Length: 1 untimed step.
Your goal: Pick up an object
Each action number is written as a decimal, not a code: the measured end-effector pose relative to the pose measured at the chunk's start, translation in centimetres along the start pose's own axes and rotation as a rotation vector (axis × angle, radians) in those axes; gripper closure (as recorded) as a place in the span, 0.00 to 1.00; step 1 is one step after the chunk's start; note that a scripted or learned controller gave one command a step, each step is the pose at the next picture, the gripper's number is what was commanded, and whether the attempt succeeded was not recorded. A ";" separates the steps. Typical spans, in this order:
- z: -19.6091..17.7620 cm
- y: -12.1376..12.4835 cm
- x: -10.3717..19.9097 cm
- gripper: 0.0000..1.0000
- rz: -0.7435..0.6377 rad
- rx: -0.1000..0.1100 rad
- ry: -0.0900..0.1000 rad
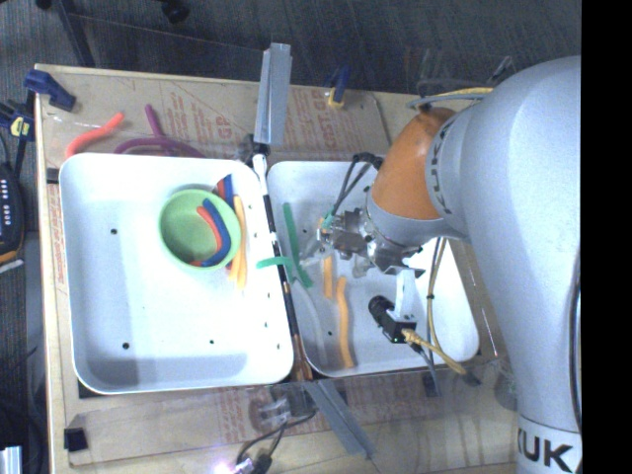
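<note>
Arm (523,215) over right bin (454,349); gripper (331,240) (finger state unclear) beside green stick (294,245) and orange stick (344,319); it may miss such thin pieces.

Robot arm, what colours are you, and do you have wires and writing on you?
The arm is big, round and light grey, with an orange band above the wrist. Thin black and yellow cables trail by its small metal pincer. Dark letters "KUK" show near its base.
</note>
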<state>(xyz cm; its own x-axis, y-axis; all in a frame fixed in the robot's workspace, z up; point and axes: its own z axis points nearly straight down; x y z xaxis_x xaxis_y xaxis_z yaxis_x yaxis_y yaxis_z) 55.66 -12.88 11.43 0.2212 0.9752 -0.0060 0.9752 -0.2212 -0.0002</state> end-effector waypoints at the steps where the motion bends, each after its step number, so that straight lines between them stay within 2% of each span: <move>1: 2.2 1.5 0.5 0.00 -0.058 0.002 0.010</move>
<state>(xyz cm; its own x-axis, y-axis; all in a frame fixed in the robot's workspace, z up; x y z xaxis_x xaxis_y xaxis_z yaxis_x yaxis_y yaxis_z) 57.25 -12.72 9.22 0.1642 0.9864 0.0042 0.9864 -0.1642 -0.0025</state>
